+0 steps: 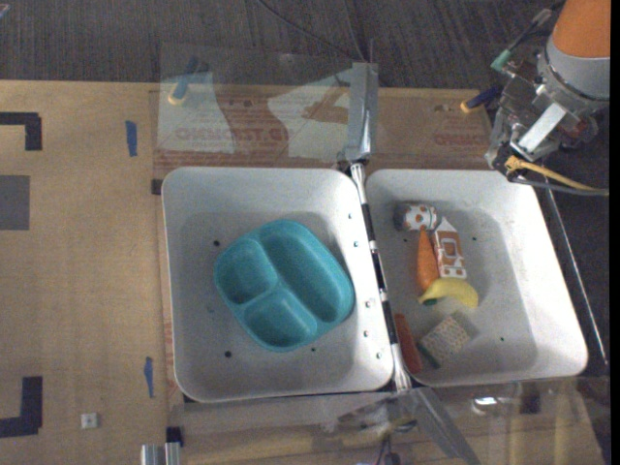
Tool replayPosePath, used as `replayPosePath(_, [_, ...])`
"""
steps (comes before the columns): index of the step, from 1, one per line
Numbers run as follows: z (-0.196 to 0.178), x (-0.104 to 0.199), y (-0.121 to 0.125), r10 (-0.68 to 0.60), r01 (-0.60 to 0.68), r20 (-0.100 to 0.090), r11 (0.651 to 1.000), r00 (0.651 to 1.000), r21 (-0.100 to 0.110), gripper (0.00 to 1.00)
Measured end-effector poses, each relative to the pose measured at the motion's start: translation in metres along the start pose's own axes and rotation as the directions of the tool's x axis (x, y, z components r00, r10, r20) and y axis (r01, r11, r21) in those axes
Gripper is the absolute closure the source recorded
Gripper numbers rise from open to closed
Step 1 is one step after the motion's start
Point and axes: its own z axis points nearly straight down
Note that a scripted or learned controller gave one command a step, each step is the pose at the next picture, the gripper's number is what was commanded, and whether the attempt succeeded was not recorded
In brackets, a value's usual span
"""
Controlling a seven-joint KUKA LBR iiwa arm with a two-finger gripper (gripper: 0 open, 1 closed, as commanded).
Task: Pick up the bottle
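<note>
The bottle (pixel 418 218) is small and white with a grey end and an orange-red mark. It lies on its side near the back left of the right bin (pixel 542 289). My gripper (pixel 524 122) hangs over the bench just beyond that bin's back right corner, well to the right of the bottle and apart from it. Nothing shows between its fingers.
Just in front of the bottle lie an orange carrot (pixel 426 260), a white and red box (pixel 449 250) and a yellow banana (pixel 451 293). A speckled tan block (pixel 448 337) and a dark red stick (pixel 408 343) lie nearer the front. The left bin (pixel 194 211) holds a teal divided plate (pixel 283 284).
</note>
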Motion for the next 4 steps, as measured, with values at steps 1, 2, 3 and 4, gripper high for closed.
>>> replayPosePath(1, [-0.002,0.035,-0.101,0.048,-0.048,0.001,0.999,0.999,0.006,1.00])
replayPosePath(2, [-0.023,0.105,-0.175,0.424,-0.424,0.000,0.906,0.906,0.002,1.00])
replayPosePath(3, [0.009,0.082,-0.199,0.557,-0.557,0.003,0.830,0.830,0.003,1.00])
replayPosePath(4, [-0.022,0.024,-0.215,0.189,-0.189,0.005,0.982,0.982,0.007,1.00])
